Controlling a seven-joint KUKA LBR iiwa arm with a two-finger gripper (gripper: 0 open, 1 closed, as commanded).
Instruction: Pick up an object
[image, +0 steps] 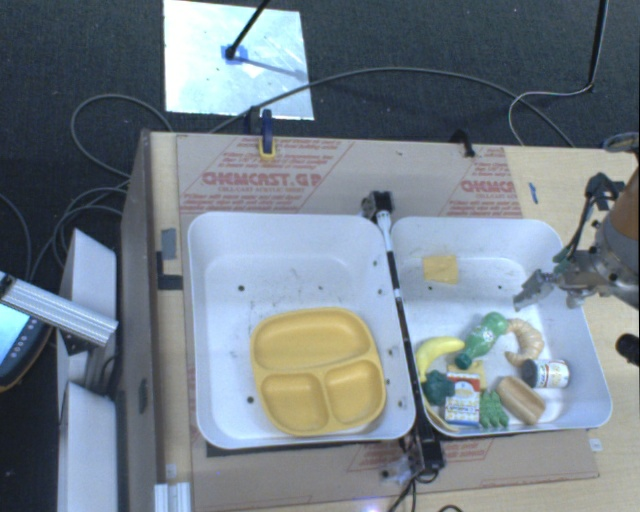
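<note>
Two shallow white bins sit side by side on the bench; the left bin (215, 250) carries a yellow divided tray (318, 368) toward its near edge, slightly right of the middle, with one long compartment at the far side and two smaller ones at the near side; the right bin (480, 240) carries the loose objects.

A flat yellow square (440, 268) lies alone near the right bin's far edge, well apart from the rest; the others crowd the near half; a banana (438, 352) lies by the bin's left wall, just beside a green bottle-shaped toy (484, 334); a croissant (526, 340) curls to the right of that toy; a small jar with a dark lid (546, 374) lies on its side toward the right wall; a hot dog bun (522, 398) rests near the near edge; a small printed carton (461, 396) stands by the near-left corner, between a dark green piece (436, 386) and a bright green piece (493, 410).

The gripper (532, 290) hangs over the right bin's right side, beyond the croissant; whether its claw is wide or narrow I cannot tell; no object is seen in it.
</note>
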